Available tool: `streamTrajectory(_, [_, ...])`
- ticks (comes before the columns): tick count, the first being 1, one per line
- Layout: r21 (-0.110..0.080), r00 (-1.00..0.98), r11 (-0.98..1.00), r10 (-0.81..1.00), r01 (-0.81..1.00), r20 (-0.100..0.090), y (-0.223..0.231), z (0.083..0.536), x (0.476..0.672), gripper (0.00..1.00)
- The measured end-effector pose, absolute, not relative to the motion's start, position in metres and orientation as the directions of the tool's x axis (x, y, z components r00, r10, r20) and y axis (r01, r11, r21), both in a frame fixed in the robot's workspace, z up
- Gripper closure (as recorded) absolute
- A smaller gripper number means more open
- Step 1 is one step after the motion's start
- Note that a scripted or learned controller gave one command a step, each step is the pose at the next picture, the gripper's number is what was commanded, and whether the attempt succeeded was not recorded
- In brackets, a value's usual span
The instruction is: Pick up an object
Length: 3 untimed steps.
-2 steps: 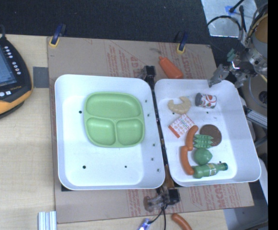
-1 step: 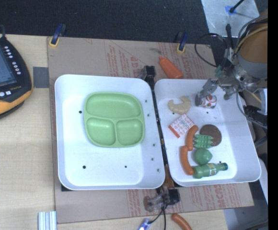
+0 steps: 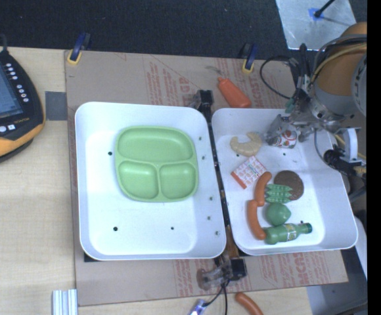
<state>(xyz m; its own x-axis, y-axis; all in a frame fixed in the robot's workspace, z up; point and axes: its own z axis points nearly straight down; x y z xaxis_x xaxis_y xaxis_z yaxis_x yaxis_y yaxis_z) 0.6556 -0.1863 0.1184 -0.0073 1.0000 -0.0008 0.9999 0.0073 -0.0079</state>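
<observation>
— Where does the camera sit?
— Fixed above the bench (image 3: 33,202), looking down at a slant.
— How near?
— Far enough to take in both white bins (image 3: 85,176) whole; the arm (image 3: 341,71) enters at the right.

arm (image 3: 340,77): enters from right, wrist angled down | hand (image 3: 284,135): low, fingers unclear

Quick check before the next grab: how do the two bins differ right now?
The left bin holds just one thing, a green divided plate; the right bin holds a crowd of small toy foods, among them a green bottle and a brown disc. The gripper is over the right bin's far edge, not the left bin's. Both are shallow, white and side by side.
</observation>
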Motion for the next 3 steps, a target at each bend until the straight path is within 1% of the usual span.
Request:
streamTrajectory(1, [0.004, -0.008, 0.008, 1.0, 1.0, -0.006, -0.181, 0.097, 0.659, 0.0])
streamTrajectory(2, [-0.003, -0.01, 0.01, 1.0, 1.0, -0.004, -0.181, 0.105, 0.657, 1.0])
streamTrajectory(3, [0.0, -0.004, 0.004, 1.0, 1.0, 0.0, -0.165, 0.16, 0.641, 1.0])
